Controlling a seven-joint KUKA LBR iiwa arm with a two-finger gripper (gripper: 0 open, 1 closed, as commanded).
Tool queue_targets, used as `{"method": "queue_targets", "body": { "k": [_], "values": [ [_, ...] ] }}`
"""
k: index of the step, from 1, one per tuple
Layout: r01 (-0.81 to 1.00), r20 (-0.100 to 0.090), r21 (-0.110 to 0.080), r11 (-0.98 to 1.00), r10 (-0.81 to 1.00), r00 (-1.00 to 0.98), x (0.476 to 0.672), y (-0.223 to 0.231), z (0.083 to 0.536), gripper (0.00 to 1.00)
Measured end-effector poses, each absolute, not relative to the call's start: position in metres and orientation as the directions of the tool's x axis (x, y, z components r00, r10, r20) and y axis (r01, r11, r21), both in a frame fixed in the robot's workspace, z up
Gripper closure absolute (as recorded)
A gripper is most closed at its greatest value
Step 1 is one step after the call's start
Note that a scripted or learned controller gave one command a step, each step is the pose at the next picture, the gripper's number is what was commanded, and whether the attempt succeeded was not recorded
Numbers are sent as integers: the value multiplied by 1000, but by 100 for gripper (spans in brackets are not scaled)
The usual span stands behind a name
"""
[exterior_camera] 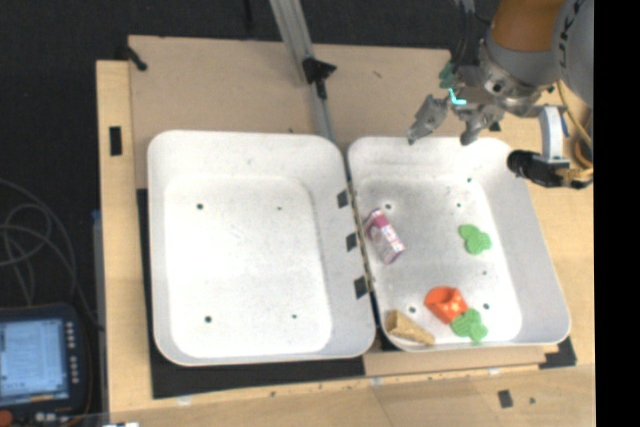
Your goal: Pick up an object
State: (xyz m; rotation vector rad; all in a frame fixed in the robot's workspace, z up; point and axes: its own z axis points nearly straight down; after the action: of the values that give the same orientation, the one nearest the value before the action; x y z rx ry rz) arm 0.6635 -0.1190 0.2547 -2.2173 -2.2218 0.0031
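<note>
I am hovering my fingers [440, 127], spread and empty, over the right bin's [520, 215] far rim. The orange toy [445, 302], lying near its front edge, looks light and rigid; I'd pinch its middle.

Nothing readable here tbh: the small pink-and-white packet [384, 236] in the right bin [520, 215] has print too blurry to make out, same with the lit screen [35, 355] bottom left.

Right bin [520, 215]: white with dark speckling. Inside it: pink-and-white packet [384, 236], green piece [475, 239], orange-red piece [445, 301], second green piece [469, 325], tan wedge [409, 327]. Bench [220, 85]: light tan.
</note>
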Motion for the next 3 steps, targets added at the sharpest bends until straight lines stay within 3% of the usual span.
{"method": "queue_targets", "body": {
  "k": [1, 3],
  "values": [
    [1000, -2, 1, 4, 1000, -4, 664, -119, 258, 0],
    [1000, -3, -4, -1, 1000, 1, 663, -122, 169, 0]
  ]
}}
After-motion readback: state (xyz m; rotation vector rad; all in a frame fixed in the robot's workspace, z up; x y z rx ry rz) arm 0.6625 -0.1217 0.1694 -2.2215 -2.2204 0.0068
